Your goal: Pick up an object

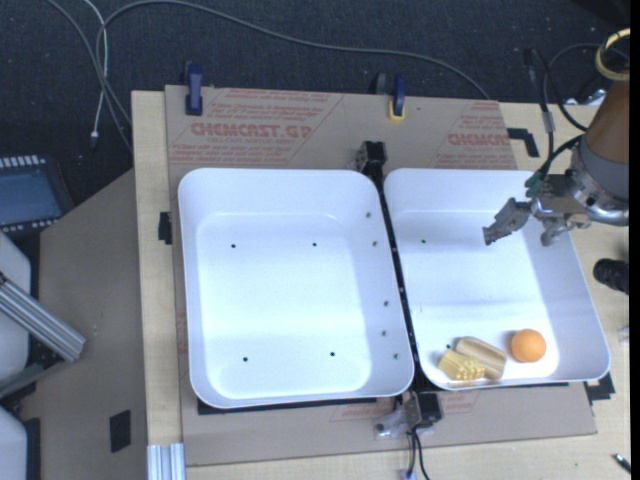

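Orange round fruit and two tan, bread-like pieces lie unpicked in the right-hand shallow white bin, while the hand hovers apart, empty, well above them

Dark carpet floor around bench

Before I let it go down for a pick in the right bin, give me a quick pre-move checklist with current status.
1. Targets present: orange ball, corn cob and tan roll in the right bin's near corner: ok.
2. Hand over a target: not ok, it sits toward the bin's far right side.
3. Hand free of objects: ok.
4. Ball separated from the others: ok.
5. Corn and roll separated: not ok, touching.
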Motion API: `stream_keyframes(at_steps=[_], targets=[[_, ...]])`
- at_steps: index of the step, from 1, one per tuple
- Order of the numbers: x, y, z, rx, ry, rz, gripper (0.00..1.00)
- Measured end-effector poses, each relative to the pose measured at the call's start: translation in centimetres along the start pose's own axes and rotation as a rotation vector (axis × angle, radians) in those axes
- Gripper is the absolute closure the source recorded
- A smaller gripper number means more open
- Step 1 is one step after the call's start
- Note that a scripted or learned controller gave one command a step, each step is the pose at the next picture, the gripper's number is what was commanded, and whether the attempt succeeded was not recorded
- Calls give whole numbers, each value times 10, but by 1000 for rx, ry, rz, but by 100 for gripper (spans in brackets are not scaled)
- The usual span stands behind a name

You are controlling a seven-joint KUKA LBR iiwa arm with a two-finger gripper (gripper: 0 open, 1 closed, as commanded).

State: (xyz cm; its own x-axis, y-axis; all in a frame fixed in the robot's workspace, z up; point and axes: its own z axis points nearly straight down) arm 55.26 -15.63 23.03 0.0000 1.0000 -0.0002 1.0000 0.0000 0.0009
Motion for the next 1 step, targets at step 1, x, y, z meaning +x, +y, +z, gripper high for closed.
stream_keyframes(at_steps=[1], targets=[[112,29,-4,0,3,-10,0]])
